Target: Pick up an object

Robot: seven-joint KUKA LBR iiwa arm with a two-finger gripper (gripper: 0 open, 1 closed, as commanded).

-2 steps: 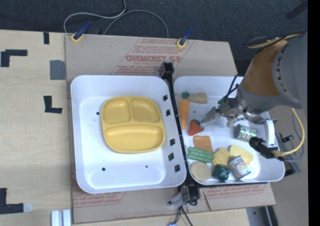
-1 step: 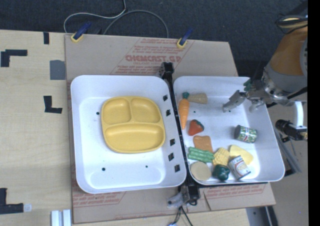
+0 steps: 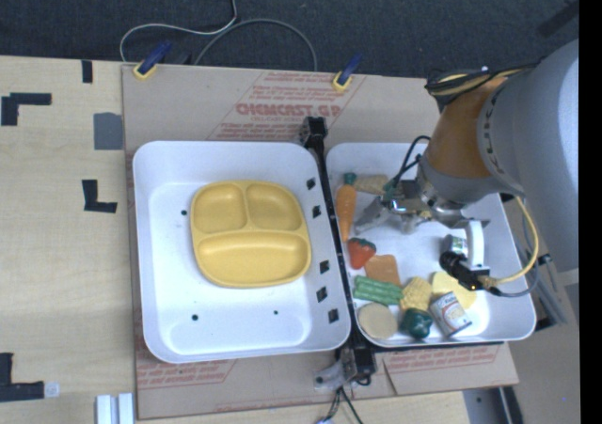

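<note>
In the camera view, the arm [image 3: 489, 145] reaches into the right bin [image 3: 513, 319] from its far right corner. The gripper [image 3: 376, 211] is low over the far left part of this bin. Its two fingers [image 3: 365, 218] are spread apart, pointing toward the bin's left wall, and nothing is between them.

The nearest object is the orange carrot [image 3: 346, 209], just beside the fingertips, on the side of the left wall. Its long axis runs from the far edge of the bin toward the near edge, so it lies across the direction in which the fingers point. I judge that the fingers need only a short move toward the left wall to come over it, but the wall is close and leaves little room there.

Other toy foods crowd the near edge of the same bin: a strawberry [image 3: 361, 248], a green vegetable [image 3: 376, 291], a corn piece [image 3: 415, 293] and a small can [image 3: 452, 313]. The left bin [image 3: 160, 319] holds a yellow divided plate [image 3: 250, 232]. Both bins stand on a cardboard sheet [image 3: 273, 107] on the wooden tabletop [image 3: 56, 253], with dark floor beyond its far edge.
</note>
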